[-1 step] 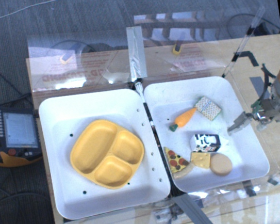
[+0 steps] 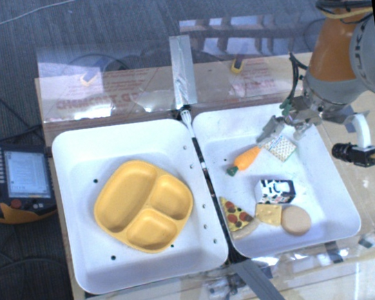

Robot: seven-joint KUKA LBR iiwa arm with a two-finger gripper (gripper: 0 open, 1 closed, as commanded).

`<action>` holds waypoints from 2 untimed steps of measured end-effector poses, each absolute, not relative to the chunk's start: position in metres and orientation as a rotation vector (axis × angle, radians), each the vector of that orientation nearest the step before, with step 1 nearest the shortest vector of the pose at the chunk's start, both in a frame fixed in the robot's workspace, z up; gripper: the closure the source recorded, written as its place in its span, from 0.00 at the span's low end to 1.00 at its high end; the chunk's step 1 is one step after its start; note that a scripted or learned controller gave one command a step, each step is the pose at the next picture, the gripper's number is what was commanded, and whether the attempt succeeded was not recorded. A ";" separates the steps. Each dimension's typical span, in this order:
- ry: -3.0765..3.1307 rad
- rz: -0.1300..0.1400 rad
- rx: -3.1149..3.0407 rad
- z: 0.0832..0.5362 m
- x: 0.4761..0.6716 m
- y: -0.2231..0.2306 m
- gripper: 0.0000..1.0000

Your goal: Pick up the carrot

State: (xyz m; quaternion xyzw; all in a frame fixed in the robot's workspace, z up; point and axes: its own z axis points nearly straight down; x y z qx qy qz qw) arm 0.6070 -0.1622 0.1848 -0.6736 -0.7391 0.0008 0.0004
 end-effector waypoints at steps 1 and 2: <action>-2.482 0.000 -1.927 0.103 0.622 -0.145 0.00; -2.083 -0.015 -2.367 0.091 0.537 -0.116 0.00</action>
